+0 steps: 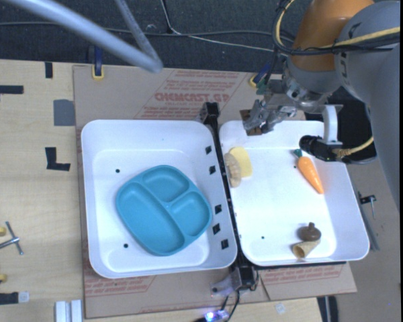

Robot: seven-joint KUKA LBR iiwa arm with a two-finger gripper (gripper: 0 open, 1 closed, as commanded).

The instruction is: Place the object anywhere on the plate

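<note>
Carrot [311, 173] is lying in the right bin [282, 247] just below-right of the pincer [263, 121], whose grip state I cannot tell, so approach is proceeding; next requires descending, grasping, carrying left to the plate [162, 210].

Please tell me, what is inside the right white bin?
Inside the right bin lie a pale yellow object, a toy carrot and a brown-topped cone. The gripper covers its far rim.
</note>
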